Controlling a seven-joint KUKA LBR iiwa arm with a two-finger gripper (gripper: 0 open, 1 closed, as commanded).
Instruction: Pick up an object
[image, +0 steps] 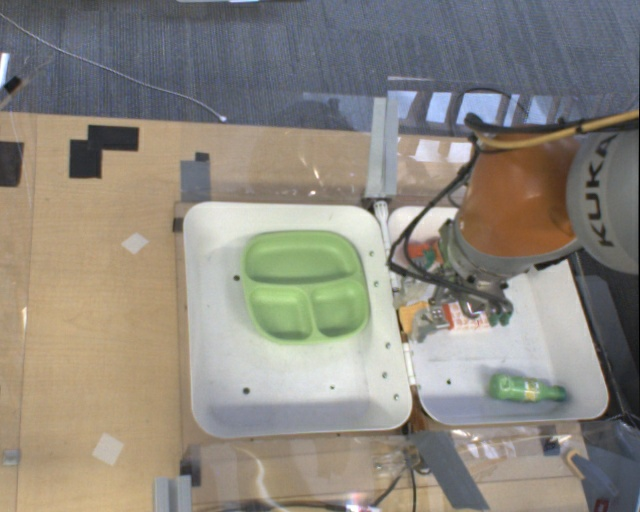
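Objects for picking sit in the right bin (560, 330): a green bottle (527, 389) and a small heap of packets (452, 316).

Bottle: lies on its side on the bin floor, toward 5 o'clock in the bin, cap end pointing to 3 o'clock. Nothing touches it; well apart from the arm.

Packets: at 9 o'clock in the right bin, close to the wall shared with the left bin (210, 330). One orange-yellow piece (411, 316) at the heap's 9 o'clock edge, a white-and-red one at its 3 o'clock side, some red and green showing at 12 o'clock near the arm's base ring. Exact count and kinds too cluttered to tell.

Arm (530, 200): comes in from 3 o'clock, orange band broad and near the lens, grey wrist below it, black cables looping round at 9 o'clock. Gripper (470, 300) is down over the heap, just above or touching it; contact cannot be judged. Whether it is spread or closed, or has hold of anything, cannot be told: wrist and clutter mask it.

Left bin: holds a green tray (303, 285) with three compartments, one long at 12 o'clock, two smaller at 6 o'clock. Tray sits near the bin's centre, slightly toward 12 o'clock, flat.

Bench (90, 330): light wood, black marks at 10 o'clock.
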